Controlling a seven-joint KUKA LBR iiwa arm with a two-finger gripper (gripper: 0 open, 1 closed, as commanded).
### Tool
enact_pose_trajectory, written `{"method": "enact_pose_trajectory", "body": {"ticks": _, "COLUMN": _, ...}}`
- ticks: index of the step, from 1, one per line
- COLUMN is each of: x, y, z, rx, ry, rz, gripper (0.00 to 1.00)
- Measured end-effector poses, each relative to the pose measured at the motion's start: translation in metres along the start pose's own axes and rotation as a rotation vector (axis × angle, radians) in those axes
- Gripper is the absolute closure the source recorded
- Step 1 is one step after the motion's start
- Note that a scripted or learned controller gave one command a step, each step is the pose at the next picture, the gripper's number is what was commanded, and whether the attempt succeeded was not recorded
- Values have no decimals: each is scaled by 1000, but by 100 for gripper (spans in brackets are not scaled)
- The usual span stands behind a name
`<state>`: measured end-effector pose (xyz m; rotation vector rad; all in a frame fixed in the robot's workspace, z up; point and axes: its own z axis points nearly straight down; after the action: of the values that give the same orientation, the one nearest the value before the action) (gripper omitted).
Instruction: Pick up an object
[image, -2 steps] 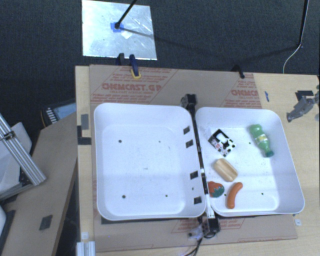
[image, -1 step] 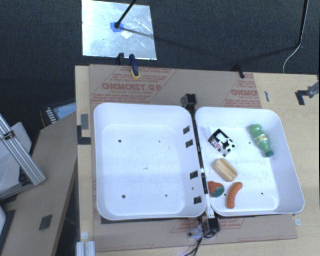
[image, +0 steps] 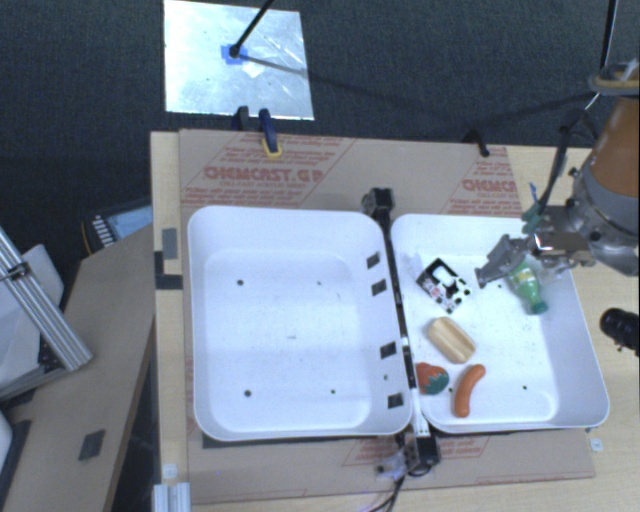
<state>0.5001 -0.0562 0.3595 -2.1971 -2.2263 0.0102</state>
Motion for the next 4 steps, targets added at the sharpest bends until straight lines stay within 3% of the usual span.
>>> {"method": "enact_pose_trajectory", "body": {"ticks": 1, "x": 44, "y": -14, "z": 184, "rx": 2, "ry": -3, "rz": 9, "gripper": 0}}
{"method": "enact_pose_trajectory", "body": {"ticks": 2, "x": -9, "y": -11, "z": 74, "rx": -28, "ry": -9, "rz": 16, "gripper": 0}}
{"method": "enact_pose_trajectory", "body": {"ticks": 3, "x": 43, "y": -12, "z": 181, "rx": -4, "ry": -2, "rz": 6, "gripper": 0}}
{"method": "enact_pose_trajectory", "body": {"ticks": 4, "x": -16, "y": -11, "z": 124, "rx": -21, "ry": -9, "rz": 18, "gripper": 0}}
